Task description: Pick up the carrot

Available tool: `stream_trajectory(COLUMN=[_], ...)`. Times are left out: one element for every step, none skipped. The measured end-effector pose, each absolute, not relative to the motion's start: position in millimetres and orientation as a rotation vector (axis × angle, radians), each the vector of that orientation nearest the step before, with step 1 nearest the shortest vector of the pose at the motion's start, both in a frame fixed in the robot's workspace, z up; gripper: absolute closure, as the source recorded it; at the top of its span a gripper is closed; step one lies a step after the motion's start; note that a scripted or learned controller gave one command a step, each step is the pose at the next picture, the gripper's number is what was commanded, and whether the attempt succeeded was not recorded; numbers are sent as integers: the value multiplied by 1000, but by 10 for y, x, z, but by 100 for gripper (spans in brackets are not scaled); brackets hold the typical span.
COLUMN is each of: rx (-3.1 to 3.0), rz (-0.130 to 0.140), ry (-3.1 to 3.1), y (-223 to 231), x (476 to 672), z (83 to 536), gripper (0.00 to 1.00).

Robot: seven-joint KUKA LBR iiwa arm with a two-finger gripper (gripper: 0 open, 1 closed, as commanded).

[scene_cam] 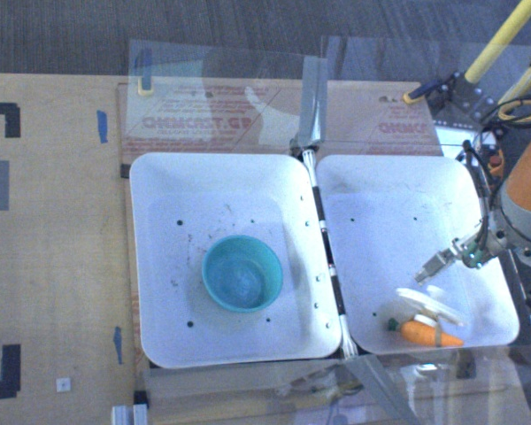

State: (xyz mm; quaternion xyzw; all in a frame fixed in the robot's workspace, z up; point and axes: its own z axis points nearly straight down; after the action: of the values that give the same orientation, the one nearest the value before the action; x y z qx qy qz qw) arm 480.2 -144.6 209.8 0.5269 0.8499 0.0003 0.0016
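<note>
The carrot point(430, 334) lies near the front edge of the right bin point(372, 237), its long axis along that edge, green end toward the bins' shared divider and tip toward the front right corner, touching a white object point(427, 305) behind it. The gripper point(442, 265) hovers apart from it, farther back, holding nothing; whether its jaws are open or closed cannot be told.

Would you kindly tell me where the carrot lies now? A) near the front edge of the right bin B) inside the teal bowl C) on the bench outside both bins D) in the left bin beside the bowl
A: the carrot rests by the front wall of the right bin, beside a white object.
</note>
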Motion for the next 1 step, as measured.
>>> stream_trajectory(rx=[1803], rz=[0], ry=[2573], y=[-1056], x=[4795], z=[1432], gripper=[0])
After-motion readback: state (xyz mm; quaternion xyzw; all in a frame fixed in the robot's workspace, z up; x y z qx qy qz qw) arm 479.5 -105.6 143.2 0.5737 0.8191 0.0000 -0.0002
